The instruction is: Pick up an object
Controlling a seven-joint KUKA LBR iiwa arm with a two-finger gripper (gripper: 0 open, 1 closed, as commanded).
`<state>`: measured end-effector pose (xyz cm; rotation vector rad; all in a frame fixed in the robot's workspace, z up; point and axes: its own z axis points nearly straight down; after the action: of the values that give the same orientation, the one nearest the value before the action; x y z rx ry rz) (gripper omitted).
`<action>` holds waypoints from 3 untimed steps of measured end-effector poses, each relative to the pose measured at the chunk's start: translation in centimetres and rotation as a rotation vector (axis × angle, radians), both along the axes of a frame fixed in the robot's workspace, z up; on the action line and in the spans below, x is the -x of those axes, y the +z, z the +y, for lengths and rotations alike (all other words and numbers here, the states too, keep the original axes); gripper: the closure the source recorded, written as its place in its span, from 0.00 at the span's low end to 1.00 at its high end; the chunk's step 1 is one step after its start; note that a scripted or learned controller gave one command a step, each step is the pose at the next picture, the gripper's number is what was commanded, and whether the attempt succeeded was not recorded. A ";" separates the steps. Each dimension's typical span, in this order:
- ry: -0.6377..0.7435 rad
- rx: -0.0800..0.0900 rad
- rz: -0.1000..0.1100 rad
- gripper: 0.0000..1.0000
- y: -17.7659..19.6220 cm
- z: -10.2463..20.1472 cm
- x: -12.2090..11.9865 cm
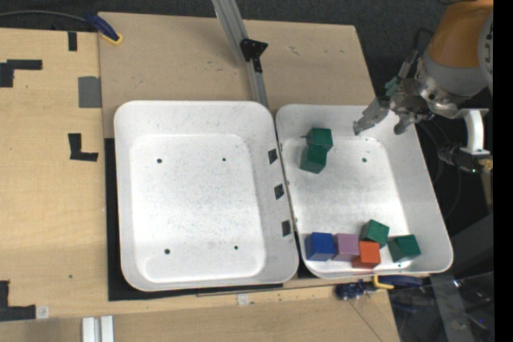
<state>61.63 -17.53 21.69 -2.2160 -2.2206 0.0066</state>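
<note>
The right bin (417, 172) holds several small blocks. Two green blocks (317, 150) sit stacked or touching near its back left. Along its front edge lie a blue block (321, 245), a lilac block (348, 244), an orange block (369, 254) and two more green blocks (374, 232) (404, 247). My gripper (386, 120) hangs over the bin's back right corner, fingers spread open with nothing between them, well to the right of the stacked green blocks.
The left bin (128, 132) lies beside the right one on the wooden bench. A slanted metal rail (228, 8) runs down to the gap between the bins. A blue and yellow tool (361, 288) lies at the front edge.
</note>
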 end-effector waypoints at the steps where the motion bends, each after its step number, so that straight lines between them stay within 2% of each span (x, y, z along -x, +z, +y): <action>1: -0.001 -0.001 0.002 0.00 -6.4 0.1 0.7; 2: -0.001 0.001 -0.006 0.00 -10.2 0.7 0.1; 3: 0.000 0.000 -0.005 1.00 -9.4 0.8 0.1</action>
<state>61.54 -16.71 12.30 -2.2181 -2.2232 0.0014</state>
